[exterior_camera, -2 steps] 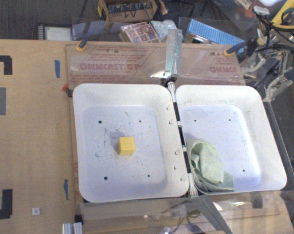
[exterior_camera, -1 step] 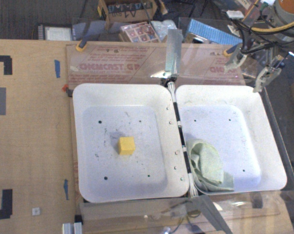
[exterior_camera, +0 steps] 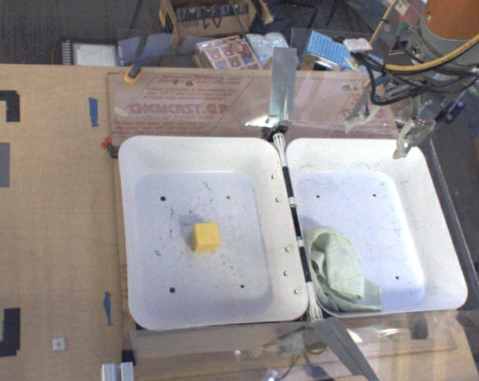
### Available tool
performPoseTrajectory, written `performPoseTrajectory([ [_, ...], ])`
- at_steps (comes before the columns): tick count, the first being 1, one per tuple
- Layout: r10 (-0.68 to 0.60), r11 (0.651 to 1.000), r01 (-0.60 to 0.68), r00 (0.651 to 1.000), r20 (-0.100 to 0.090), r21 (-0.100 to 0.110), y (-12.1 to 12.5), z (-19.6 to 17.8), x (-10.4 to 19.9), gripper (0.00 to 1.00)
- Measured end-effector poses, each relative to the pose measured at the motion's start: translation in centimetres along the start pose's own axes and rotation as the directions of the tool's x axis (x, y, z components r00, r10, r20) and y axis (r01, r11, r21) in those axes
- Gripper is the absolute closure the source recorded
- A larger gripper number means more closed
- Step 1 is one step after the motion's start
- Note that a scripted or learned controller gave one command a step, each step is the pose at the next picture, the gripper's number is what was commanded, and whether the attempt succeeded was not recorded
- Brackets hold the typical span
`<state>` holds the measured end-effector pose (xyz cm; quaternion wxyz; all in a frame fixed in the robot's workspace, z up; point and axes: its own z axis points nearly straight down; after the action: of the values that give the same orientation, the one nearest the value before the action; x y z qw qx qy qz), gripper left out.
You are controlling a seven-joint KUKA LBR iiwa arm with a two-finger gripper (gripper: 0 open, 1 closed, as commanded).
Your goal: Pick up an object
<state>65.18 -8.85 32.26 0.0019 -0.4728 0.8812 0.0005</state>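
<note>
A small yellow cube lies near the middle of the left white bin. A crumpled pale green cloth rests in the front left corner of the right white bin, against the divider. My gripper hangs over the back rim of the right bin, far from both objects. Its fingers are spread apart and nothing is between them. The grey arm with its orange band comes in from the upper right.
A metal clamp strip stands at the back where the two bins meet. Cables trail around the wrist. Boxes and clutter sit behind the bench. The wooden bench top extends to the left.
</note>
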Motion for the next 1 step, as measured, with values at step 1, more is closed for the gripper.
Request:
performPoseTrajectory([
  [1, 0.004, 1.000, -0.004, 1.000, 0.007, 0.005, -0.09, -1.17, -0.09, 1.00],
])
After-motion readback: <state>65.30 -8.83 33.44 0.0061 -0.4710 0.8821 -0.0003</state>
